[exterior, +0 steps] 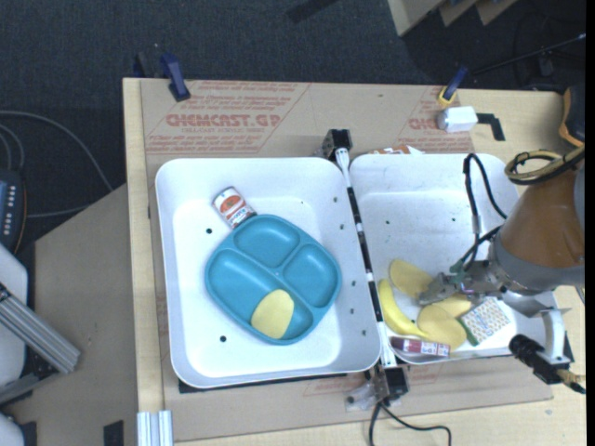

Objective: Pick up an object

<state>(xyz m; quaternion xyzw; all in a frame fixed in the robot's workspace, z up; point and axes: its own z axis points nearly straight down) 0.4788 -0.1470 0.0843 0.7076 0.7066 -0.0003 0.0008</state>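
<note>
My gripper (444, 290) is low in the right bin (409, 207), down among a cluster of yellow pieces. A yellow banana (395, 310) lies along the bin's left wall. A pale yellow slice (407, 274) sits just left of the gripper, and a rounded yellow piece (440, 324) lies just below it. A checkered packet (484, 321) rests to the right of that piece. The arm's orange band (547, 226) rises above the wrist at the right.
The left bin (181, 249) holds a blue divided tray (271, 277) with a yellow piece (273, 313) in its front compartment, and a small can (232, 206) behind it. A small tube or packet (420, 347) lies at the right bin's front edge. A black cable (472, 193) hangs over the right bin.
</note>
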